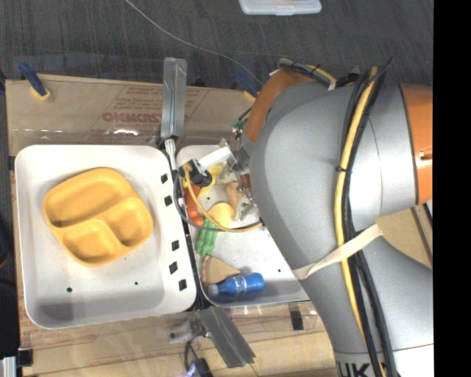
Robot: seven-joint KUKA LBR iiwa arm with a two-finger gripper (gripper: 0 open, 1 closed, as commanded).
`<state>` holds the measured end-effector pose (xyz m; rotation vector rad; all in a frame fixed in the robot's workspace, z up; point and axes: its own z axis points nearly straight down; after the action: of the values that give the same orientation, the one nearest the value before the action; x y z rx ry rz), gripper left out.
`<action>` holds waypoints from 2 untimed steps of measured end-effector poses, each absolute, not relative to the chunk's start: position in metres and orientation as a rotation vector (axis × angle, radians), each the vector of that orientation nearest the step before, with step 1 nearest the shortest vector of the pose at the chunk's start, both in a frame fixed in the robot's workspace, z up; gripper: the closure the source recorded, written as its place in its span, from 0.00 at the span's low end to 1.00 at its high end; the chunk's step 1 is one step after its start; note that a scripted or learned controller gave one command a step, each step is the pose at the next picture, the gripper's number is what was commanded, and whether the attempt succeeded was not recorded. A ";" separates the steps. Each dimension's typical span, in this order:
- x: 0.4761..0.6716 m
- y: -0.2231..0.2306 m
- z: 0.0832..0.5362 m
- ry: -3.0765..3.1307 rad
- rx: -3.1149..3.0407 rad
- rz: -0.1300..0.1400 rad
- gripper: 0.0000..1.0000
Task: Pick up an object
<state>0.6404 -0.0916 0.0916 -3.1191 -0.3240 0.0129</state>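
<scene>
Pile of small stuff, a yellow lemon-looking piece (pixel 220 213) and a blue bottle (pixel 239 284), sits in the right bin (pixel 283 269). Arm (pixel 331 184) hides the gripper, so can't tell its state. Blind grab in clutter could easily slip.

The bench carries 2 shallow white bins side by side: the left bin (pixel 29 243) and the right bin (pixel 283 269). A brown cardboard sheet (pixel 96 103) lies under them. A clear plastic container (pixel 280 6) sits at the top edge.
</scene>
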 end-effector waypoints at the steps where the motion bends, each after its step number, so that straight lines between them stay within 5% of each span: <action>1: 0.641 -0.090 0.101 -0.339 -3.117 0.012 1.00; 2: 0.588 -0.068 0.195 -0.326 -3.121 -0.005 1.00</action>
<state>0.5883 -0.0683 0.1950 -3.1207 -0.3260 -0.0046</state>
